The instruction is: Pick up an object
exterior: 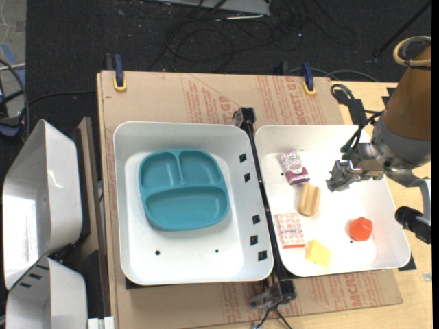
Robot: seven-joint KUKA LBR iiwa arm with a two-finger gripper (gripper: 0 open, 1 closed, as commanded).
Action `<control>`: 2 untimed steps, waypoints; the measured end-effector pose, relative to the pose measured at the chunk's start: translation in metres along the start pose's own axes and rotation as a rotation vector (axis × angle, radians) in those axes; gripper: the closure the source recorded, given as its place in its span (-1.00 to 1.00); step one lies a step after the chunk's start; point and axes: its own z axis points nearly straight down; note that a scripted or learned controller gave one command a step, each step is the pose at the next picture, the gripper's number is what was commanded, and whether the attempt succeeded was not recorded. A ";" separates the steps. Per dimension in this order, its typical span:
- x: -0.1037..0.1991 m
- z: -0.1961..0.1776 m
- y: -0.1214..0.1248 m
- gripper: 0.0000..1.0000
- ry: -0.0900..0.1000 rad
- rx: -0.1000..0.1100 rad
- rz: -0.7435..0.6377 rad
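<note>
We see the tool [340,177] over the right bin [391,201], grip state unclear, nothing lifted yet.

Your bench top [206,101] is brown cardboard with red print, held at its far edge by clamps [120,81]. Dark floor [62,33] surrounds it, strewn with loose cables [199,26].

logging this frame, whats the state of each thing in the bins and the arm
teal divided plate: flat in left bin, compartments bare
purple-and-white carton: lying in right bin
tan bun: lying flat
red-checked packet: lying flat
yellow wedge: lying flat
orange cup: upright
gripper: over right bin, nothing seen held
</note>
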 end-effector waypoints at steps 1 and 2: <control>0.049 0.019 0.015 1.00 0.002 0.008 -0.004; 0.097 0.032 0.035 1.00 0.002 0.007 -0.004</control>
